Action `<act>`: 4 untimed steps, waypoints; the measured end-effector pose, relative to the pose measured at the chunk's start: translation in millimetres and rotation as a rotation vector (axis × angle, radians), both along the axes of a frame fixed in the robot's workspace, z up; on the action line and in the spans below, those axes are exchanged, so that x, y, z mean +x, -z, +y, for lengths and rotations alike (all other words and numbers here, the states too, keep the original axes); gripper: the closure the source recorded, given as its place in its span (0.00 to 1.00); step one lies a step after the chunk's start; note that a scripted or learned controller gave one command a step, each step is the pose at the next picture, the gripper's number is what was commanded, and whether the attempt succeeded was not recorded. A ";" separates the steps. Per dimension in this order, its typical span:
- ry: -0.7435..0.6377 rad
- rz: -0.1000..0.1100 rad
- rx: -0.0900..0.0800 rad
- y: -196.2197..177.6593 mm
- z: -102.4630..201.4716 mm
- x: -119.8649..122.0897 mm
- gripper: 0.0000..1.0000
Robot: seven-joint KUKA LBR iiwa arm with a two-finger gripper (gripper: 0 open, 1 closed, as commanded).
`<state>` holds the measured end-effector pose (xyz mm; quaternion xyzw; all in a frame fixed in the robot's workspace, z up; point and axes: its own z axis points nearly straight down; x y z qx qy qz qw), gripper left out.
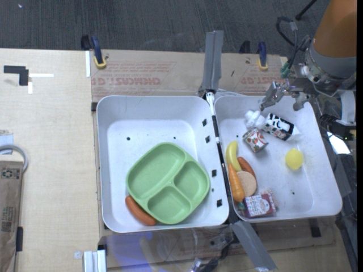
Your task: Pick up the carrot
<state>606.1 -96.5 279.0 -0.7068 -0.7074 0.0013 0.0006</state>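
Note:
The carrot [235, 184] is a slim orange piece lying lengthwise by the left wall of the right bin [317, 208]. It sits below a yellow banana [231, 154] and touches a round tan biscuit [247, 181]. My gripper [283, 100] hangs over the far edge of the right bin, well beyond the carrot and to its right. Its fingers [268, 101] are spread open with nothing between them.
The right bin also holds a reddish sausage [245, 164], a red packet [260, 204], a yellow ball [294, 159], a small can [255, 140], a black-and-white carton [279, 127] and a white crumpled piece [252, 117]. The left bin [113, 123] holds a green divided plate [168, 182] and a sausage [140, 210].

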 end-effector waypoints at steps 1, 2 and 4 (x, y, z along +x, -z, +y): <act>0.124 0.000 0.000 185.5 -3.3 -6.0 0.00; 0.128 0.002 0.001 176.9 -4.4 -6.4 1.00; -0.408 -0.001 0.001 88.1 20.4 -45.5 1.00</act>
